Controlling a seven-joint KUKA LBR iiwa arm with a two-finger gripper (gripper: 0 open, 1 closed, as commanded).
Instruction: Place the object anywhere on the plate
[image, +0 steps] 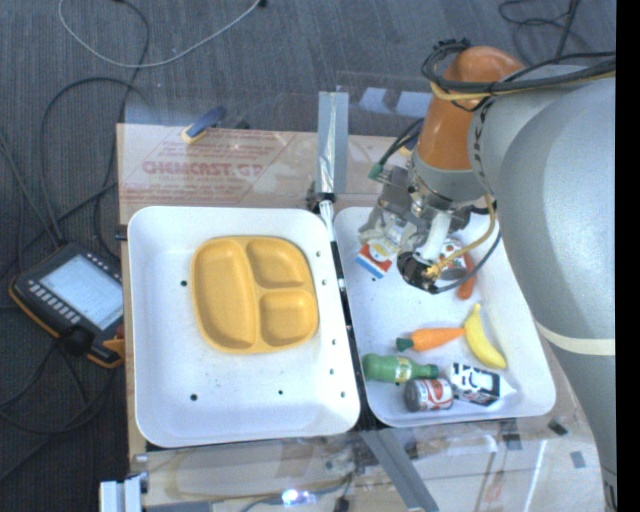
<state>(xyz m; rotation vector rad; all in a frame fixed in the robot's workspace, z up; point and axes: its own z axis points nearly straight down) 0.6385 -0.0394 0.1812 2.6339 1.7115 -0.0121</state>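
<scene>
- While the grey arm (560, 200) reaches in from the right, its tool (398, 238) hangs over the far left corner of the right bin (532, 372); whether the tool is apart or together cannot be told from this slant.
- Just below and left of the tool lies a small carton (375, 261), white with red and blue, on the floor of that bin near its left wall. Whether the tool touches it cannot be told.
- Nearer the camera in the same bin lie a carrot (437, 339) and, just right of it, a banana (485, 340).
- Along the near edge lie a green bottle (397, 369) on its side, a can (430, 394) beside it, and a black-and-white carton (478, 384) touching the can.
- A thin orange-red thing (467, 281) lies at a slant right of the tool; what it is cannot be told.
- The plate (255, 292), yellow with three compartments, sits in the middle of the left bin (142, 330), well apart from the small carton, with the bin walls between them.
- Both bins stand side by side on the desk (200, 170), whose far part bears a small blue and yellow item (203, 122).
</scene>
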